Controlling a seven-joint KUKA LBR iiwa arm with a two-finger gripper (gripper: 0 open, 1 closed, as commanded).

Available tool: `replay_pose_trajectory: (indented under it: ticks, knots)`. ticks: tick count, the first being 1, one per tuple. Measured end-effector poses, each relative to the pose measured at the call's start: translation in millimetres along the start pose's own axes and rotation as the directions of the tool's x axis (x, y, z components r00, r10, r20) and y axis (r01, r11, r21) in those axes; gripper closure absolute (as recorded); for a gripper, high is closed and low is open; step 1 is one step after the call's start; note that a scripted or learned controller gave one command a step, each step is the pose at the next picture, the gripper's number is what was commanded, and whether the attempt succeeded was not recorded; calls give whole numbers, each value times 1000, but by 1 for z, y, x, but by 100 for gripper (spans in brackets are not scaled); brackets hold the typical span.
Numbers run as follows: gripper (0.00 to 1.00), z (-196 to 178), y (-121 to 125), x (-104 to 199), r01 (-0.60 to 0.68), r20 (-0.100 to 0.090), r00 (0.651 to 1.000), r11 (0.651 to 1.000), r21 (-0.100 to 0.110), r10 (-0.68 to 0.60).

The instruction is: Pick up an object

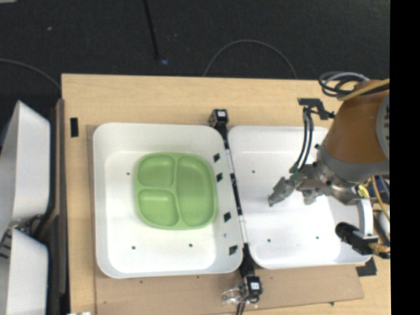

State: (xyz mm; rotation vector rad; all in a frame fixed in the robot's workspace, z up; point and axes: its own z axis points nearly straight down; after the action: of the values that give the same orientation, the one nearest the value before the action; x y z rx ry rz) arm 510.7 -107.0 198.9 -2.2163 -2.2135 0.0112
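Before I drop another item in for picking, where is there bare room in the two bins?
In the left bin, a green divided plate takes the middle; bare strips run along its walls. The right bin is bare on its left half and near edge, crowded on the right where the gripper hangs.

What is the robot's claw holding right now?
Nothing. The gripper hangs over the right bin with nothing between its fingers. The green plate lies apart in the left bin, untouched.

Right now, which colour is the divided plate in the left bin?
Light green; the plate shows plainly in the camera view.
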Motion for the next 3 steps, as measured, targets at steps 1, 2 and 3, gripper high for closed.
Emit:
replay_pose_trajectory:
  ticks: [1,2,3]
  knots:
    - [0,-6,3,0,3,2,1000,1000,-13,-3]
    - [0,55,1,5,1,2,1000,1000,-8,-1]
    - [0,101,1,4,-1,2,1000,1000,-8,1]
